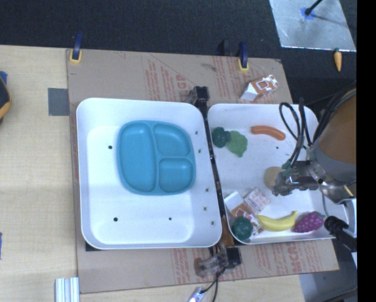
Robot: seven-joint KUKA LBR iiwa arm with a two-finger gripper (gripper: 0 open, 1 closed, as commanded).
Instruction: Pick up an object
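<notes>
While I log the right white bin [301, 112], the gripper [287, 184] hangs low beside a round tan object [273, 176]; grip state: cannot tell. Risk: crowded yellow plastic banana [277, 221] nearby, so a descent may nudge neighbours.

This is a robotics lab. A cardboard sheet [143, 74] is clamped to the wooden counter [24, 187] with yellow-and-blue clamps [76, 48], two white bins [90, 168] sit on it side by side, and cables [298, 128] trail from the grey arm [339, 143] reaching in at right. Toy foods, like a plastic banana [277, 221], lie in the right bin.
</notes>
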